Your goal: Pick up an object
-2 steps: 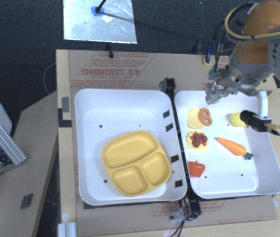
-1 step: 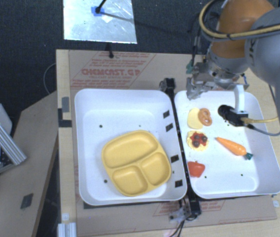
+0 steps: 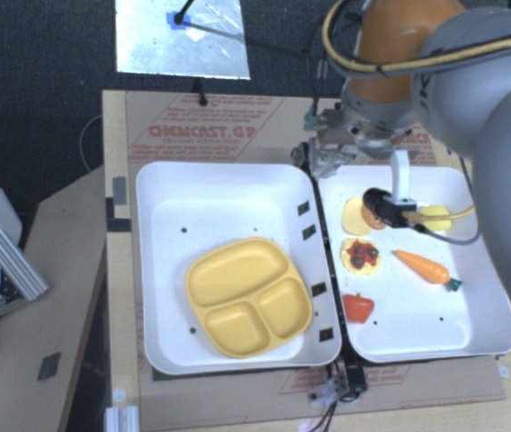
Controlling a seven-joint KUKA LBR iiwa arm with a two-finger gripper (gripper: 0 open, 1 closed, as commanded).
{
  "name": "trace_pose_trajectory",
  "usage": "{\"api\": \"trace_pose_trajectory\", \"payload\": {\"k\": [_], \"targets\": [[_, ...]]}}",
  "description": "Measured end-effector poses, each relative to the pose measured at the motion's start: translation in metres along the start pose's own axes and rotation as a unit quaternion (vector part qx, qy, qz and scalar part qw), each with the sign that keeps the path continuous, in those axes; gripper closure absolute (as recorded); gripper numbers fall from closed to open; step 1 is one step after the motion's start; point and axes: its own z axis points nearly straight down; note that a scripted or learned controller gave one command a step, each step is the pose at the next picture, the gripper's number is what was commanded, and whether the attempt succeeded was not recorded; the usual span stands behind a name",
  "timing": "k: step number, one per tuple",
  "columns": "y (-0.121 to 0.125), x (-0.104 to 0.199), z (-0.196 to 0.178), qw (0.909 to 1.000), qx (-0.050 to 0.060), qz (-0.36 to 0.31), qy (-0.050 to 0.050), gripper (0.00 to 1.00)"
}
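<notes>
Locate the pincer (image 3: 326, 158) at the far end of the wall that divides the two bins, just over the far-left corner of the right bin (image 3: 435, 327). From this slant you cannot tell whether the pincer is released or clenched. The grey arm (image 3: 494, 97) enters from the right, and its orange band (image 3: 399, 34) sits directly above the wrist.

Note that every loose object for picking lies in the right bin:

1. The carrot (image 3: 422, 265) lies flat near the middle, its green end pointing toward the near-right.
2. The round tart (image 3: 362, 256), pale with dark red topping, lies just left of the carrot, close to the dividing wall.
3. The red piece (image 3: 357, 308) lies nearer to you than the tart, apart from it.
4. The pale yellow disc (image 3: 353, 214) lies beyond the tart, toward the pincer. Its right side is covered by robot hardware.
5. The yellow lump (image 3: 437, 214) lies beyond the carrot. Its shape is too blurred to identify.

Observe that the left bin (image 3: 170, 201) carries a yellow divided plate (image 3: 248, 295), flat, with three compartments, set toward the near side.

Both bins rest on the worktop (image 3: 210, 129), a tan board with red print. Beyond it a square silver sheet (image 3: 179, 25) lies on the dark floor.
</notes>
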Motion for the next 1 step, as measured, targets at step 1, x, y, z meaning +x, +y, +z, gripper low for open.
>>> {"api": "trace_pose_trajectory", "payload": {"k": [1], "targets": [[0.0000,0.0532,0.0144,1.0000,0.001,0.000,0.000,1.00]]}}
